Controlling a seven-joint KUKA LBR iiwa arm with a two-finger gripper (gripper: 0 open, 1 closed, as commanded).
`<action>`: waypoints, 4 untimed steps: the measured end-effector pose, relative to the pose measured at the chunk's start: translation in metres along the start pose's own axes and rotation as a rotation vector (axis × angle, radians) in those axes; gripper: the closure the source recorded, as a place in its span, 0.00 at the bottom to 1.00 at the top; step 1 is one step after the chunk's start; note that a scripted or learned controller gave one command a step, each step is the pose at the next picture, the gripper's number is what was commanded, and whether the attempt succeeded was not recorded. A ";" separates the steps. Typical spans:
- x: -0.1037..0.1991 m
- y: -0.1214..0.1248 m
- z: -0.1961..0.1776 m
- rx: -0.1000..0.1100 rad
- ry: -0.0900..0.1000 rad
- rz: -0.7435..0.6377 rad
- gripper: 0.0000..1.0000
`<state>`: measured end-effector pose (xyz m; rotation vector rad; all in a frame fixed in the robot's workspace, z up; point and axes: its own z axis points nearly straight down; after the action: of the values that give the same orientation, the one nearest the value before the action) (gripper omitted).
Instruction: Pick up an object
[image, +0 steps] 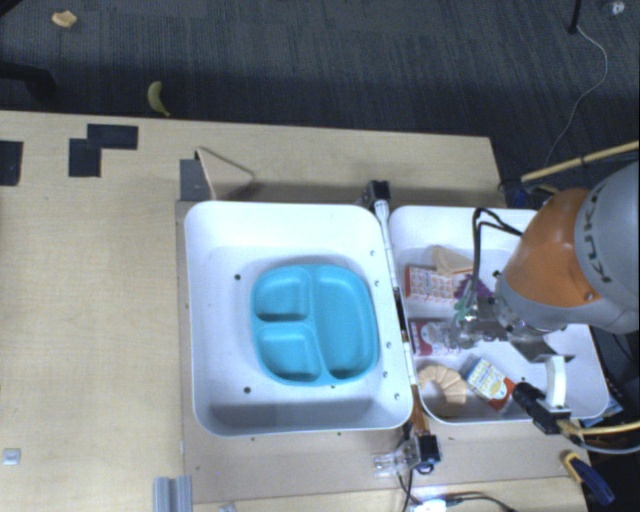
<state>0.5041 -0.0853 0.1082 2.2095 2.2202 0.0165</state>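
Note:
My gripper (468, 326) is low over the middle of the right bin (590, 400), reaching in from the right under the orange wrist band. It hangs among several small items: a red-and-white packet (432, 285), a tan piece (450, 261) behind it, a dark red packet (428, 337) just to the gripper's left, a croissant-like pastry (443, 384) and a small colourful carton (487, 381) near the front. A bit of purple (470, 294) shows right beside the gripper. The view does not show any item between the jaws.
The left bin (215, 300) holds a blue divided plate (315, 322). A black-and-white bar (385, 235) runs along the wall between the bins. Black patches (100, 145) mark the bench at the far left.

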 end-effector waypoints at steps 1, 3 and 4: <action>0.000 0.000 0.000 0.001 0.000 0.000 0.00; -0.005 -0.008 0.005 -0.015 -0.006 0.001 1.00; -0.062 0.106 0.018 -0.007 -0.007 -0.002 1.00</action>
<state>0.6104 -0.1470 0.0914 2.2010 2.2154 0.0163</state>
